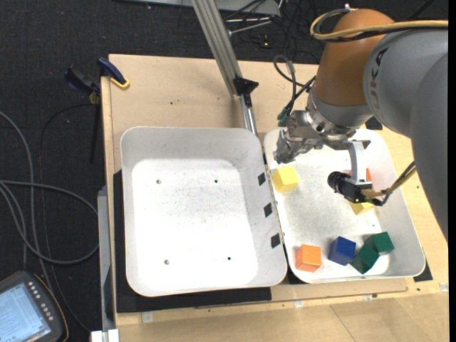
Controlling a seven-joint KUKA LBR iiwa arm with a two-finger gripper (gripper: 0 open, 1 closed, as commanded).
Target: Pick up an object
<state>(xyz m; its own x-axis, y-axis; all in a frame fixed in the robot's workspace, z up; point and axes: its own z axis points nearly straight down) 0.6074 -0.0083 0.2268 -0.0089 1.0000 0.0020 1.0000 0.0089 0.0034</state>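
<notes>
- Orange cube (308, 256) sits at the near edge of the right bin (405, 223), with a blue cube (343, 250) and green blocks (373, 251) beside it.
- Farther back, a yellow cube (286, 178) lies just below the gripper (288, 148); its grip cannot be told.
- Left bin (189, 209) adjoins the right bin.

Yellow block (286, 178) is lying in the right bin (403, 223), up near its left wall, slightly turned. Orange block (308, 257) is sitting at the bin's near edge. Blue block (342, 250) is resting just beside it, to the right. Two green blocks (373, 252) are touching each other near the bin's near right corner. A small yellow piece (362, 206) is showing mid-bin, partly hidden.
</notes>
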